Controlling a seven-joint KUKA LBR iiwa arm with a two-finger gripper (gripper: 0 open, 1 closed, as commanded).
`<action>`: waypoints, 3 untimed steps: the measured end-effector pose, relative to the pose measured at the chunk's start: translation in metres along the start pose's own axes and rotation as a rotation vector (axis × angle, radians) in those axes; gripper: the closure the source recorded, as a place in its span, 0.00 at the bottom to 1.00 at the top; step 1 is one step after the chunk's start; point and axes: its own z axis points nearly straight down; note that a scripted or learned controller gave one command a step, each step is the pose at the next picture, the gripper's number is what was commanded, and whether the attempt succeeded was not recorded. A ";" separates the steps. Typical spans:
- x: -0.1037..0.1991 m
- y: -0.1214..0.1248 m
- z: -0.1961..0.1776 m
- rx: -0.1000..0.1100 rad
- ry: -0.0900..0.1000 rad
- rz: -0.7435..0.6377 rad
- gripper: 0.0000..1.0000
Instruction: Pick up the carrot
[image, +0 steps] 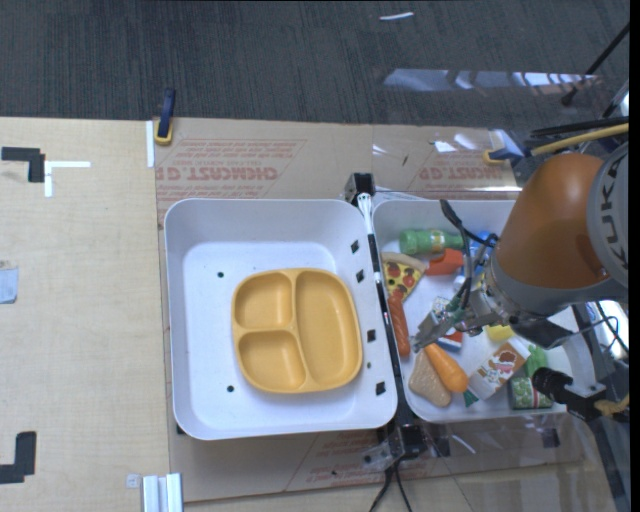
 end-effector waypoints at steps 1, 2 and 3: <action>0.020 0.007 0.000 -0.002 -0.001 -0.196 0.00; 0.020 0.007 0.000 -0.003 -0.001 -0.197 0.00; 0.020 0.007 0.000 -0.003 -0.001 -0.197 0.00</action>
